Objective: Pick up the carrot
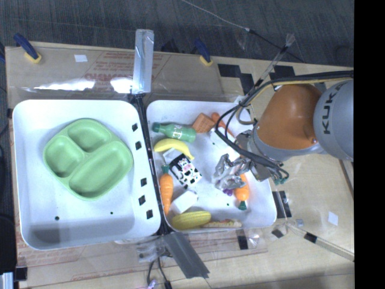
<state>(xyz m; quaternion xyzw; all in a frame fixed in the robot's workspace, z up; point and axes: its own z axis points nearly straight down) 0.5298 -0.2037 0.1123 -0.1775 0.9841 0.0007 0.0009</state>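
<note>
We saw the carrot (166, 189) lying by the right bin's (264, 212) left wall, between a cow-patterned block (184, 170) and a corn cob (191, 220). The pincer (228, 174) hovered well apart from it; whether it stood wide or narrow we could not tell.

Letters "KU" on the grey arm (340, 122).

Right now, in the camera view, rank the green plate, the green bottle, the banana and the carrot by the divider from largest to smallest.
1. green plate, by far the largest.
2. green bottle.
3 and 4. banana and carrot look about alike in length; I won't rank them.
</note>
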